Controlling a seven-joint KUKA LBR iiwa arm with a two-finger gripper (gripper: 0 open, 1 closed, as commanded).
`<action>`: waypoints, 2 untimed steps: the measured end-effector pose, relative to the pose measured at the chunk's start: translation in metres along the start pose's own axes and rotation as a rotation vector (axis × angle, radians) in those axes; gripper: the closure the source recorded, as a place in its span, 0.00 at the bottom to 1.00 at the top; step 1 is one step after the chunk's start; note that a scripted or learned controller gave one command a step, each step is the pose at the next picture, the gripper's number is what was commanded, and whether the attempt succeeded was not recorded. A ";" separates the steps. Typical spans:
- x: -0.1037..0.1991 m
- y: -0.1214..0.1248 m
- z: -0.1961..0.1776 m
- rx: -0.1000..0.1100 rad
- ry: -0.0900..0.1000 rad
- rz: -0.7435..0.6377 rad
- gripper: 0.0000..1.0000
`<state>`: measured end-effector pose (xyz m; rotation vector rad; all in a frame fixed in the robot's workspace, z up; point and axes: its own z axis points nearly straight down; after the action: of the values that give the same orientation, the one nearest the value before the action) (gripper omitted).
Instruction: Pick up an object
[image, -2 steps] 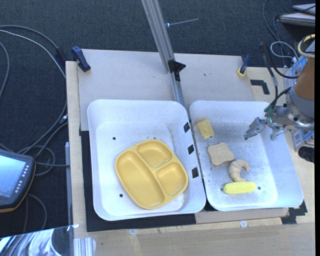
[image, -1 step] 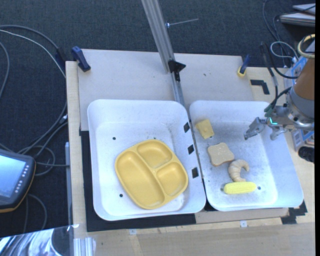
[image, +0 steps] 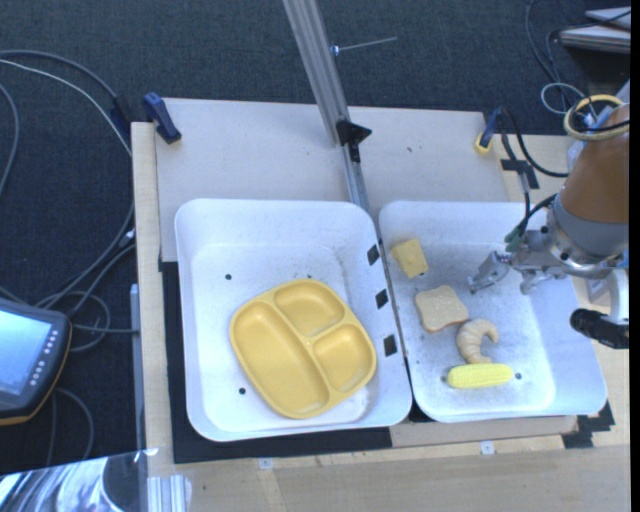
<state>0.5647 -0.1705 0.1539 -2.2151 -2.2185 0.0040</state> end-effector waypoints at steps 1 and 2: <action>-0.003 0.002 0.043 0.000 0.000 0.001 0.00; -0.003 0.003 0.061 -0.005 -0.002 0.002 0.00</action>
<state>0.5671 -0.1732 0.0934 -2.2204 -2.2205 0.0005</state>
